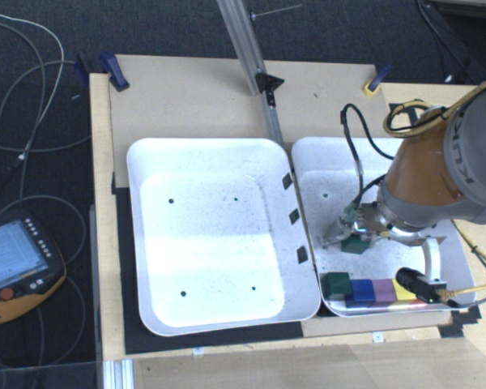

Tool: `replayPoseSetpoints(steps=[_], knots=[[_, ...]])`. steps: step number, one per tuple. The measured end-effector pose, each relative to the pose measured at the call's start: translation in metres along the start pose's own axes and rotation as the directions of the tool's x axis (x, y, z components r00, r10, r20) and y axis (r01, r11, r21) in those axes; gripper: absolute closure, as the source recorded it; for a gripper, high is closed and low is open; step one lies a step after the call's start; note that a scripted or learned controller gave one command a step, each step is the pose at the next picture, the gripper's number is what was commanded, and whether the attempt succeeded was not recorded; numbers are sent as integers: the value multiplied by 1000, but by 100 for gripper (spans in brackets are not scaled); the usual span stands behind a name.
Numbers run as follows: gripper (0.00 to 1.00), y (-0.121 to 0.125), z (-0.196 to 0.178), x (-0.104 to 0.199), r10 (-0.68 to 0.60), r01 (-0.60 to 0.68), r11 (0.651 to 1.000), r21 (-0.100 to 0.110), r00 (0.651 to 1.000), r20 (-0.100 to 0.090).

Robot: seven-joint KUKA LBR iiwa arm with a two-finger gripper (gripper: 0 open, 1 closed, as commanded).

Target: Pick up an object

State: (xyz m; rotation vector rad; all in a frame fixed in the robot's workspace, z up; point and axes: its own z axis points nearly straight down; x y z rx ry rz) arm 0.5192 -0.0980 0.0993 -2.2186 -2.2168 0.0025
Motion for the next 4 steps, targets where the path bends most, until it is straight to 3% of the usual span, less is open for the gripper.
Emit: replayPoseSetpoints(steps=[1, 2, 3, 4], knots=[[100, 2, -11, 0, -1, 1, 1000, -6, 1000, 1], [100, 3, -21, 1, -2, 2, 1000, -7, 1000, 0], [100, 65, -126, 80, -10, 10, 1000, -16, 1000, 1], [100, -4, -121, 157, -10, 10, 1000, 2, 1000, -2]])
